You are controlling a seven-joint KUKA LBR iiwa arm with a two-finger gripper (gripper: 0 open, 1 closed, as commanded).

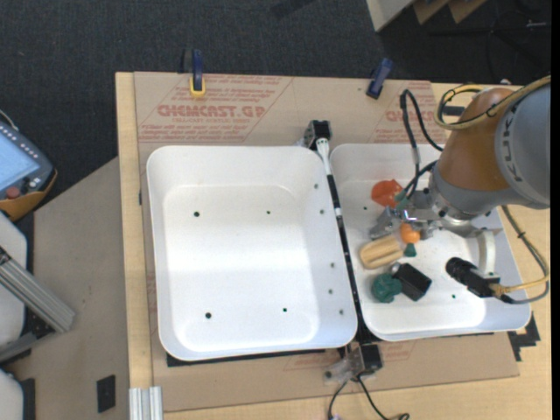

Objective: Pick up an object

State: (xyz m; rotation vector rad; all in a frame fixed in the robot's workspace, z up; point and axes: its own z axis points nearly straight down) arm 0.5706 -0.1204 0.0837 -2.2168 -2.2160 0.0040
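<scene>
Left bin point(236, 261) in front, gripper point(398, 221) low over the clutter in the right bin point(437, 318).
Both white bins stand side by side, rims touching. The loose things lie in the right bin's left half. A tan block point(380, 252) lies near the shared rim, a green lump point(383, 288) just in front of it. A red-orange piece point(386, 191) sits farther back, apart from the block. The gripper hangs between those two; whether it is open or shut, or has hold of anything, cannot be told. A small orange bit point(409, 232) shows right at its tip, just beside the tan block. A black block point(412, 281) lies tilted, just right of the green lump. The grey arm point(490, 160) with its orange band reaches in from the right.
</scene>
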